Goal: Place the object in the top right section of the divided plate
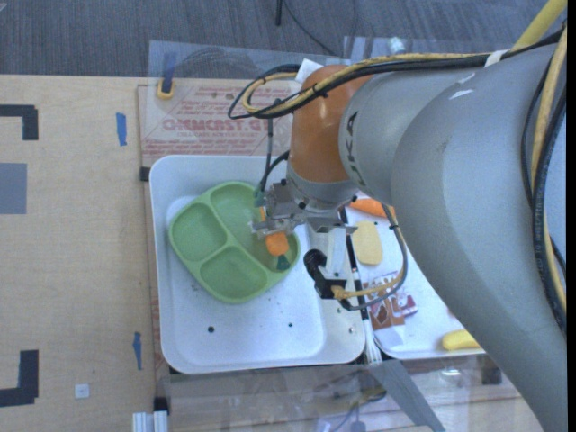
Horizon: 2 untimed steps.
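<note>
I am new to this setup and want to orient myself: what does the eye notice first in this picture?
The big grey arm with its orange band reaches in from the right. Below it, a green divided plate lies in the left white bin, and a small orange object sits at the plate's right edge under the gripper.
</note>
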Available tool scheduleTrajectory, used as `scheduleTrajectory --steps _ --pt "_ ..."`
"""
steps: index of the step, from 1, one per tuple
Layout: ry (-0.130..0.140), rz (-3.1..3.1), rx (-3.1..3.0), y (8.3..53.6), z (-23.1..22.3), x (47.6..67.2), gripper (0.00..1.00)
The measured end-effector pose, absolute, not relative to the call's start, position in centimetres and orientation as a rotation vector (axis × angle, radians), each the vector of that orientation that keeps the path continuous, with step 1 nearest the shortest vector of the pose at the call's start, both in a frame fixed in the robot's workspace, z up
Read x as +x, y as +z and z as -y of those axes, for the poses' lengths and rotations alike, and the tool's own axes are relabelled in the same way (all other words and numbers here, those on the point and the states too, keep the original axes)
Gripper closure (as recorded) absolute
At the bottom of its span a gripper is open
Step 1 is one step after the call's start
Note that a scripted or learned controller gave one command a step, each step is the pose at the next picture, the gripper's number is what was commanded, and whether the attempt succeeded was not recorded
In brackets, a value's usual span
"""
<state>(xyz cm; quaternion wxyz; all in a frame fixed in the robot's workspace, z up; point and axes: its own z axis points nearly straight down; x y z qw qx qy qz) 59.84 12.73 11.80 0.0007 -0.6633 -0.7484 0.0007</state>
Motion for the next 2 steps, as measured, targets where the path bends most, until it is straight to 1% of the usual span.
scheduleTrajectory --steps 1,2 --pt "-0.001 2.307 -2.138 11.49 -20.82 63.63 1.0" --pt "0.002 2.305 -2.134 11.23 -20.94 63.48 0.0"
